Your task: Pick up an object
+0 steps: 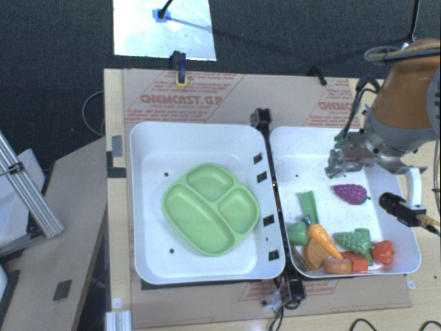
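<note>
In the right bin (289, 143), the gripper (339, 167) is hovering just above the purple grapes (351, 194), seemingly lining up a grasp; I cannot tell its opening, and it is carrying nothing visible

Bright even light, soft shadows, slight blur

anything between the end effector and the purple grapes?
No. In the camera view, bare white bin floor separates the end effector from the purple grapes just below it.
</note>
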You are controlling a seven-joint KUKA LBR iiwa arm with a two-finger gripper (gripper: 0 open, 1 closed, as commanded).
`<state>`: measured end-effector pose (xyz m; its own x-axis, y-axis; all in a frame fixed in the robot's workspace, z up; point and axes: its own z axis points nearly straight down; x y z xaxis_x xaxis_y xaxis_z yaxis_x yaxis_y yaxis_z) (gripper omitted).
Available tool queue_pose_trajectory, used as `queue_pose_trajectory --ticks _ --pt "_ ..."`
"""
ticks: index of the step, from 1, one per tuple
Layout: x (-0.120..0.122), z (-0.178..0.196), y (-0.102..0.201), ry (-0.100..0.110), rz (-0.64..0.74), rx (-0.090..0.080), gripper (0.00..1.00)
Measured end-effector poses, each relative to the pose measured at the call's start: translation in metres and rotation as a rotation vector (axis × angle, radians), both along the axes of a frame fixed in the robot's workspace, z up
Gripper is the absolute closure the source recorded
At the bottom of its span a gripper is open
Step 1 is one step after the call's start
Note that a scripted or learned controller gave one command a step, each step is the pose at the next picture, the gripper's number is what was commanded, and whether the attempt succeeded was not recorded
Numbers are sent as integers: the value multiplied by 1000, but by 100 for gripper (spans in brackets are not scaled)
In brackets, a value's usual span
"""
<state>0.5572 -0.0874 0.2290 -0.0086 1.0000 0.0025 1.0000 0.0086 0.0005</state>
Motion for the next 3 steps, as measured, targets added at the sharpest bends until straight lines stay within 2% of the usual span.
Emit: queue_pose_trajectory --ticks 1,2,3 --pt "-24 -13 44 3 0 0 100" --pt "-34 3 64 -2 -1 -2 100" --pt "-30 3 70 -2 -2 -2 100"
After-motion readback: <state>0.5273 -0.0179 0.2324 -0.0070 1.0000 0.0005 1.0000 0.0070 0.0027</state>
